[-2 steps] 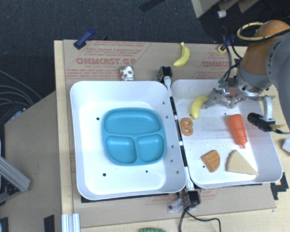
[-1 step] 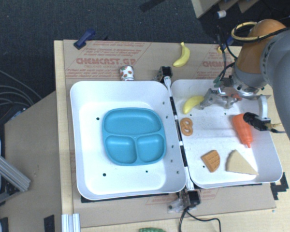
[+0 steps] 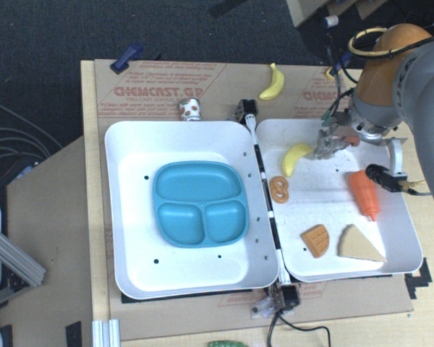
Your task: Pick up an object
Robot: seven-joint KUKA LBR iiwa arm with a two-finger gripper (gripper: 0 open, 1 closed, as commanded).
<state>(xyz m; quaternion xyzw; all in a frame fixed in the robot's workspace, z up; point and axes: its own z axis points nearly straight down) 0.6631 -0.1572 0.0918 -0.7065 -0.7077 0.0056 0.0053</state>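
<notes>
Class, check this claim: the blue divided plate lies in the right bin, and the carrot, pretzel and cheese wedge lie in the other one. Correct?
Not quite. The camera view shows the blue divided plate in the left bin; the carrot, pretzel and cheese wedge lie in the other one, the right.

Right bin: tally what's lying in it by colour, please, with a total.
Yellow: 1, the banana by the hand
Orange: 1, the carrot
Brown: 2, the pretzel and the cracker
Tan: 1, the wedge
Total: 5 in the right bin
</notes>
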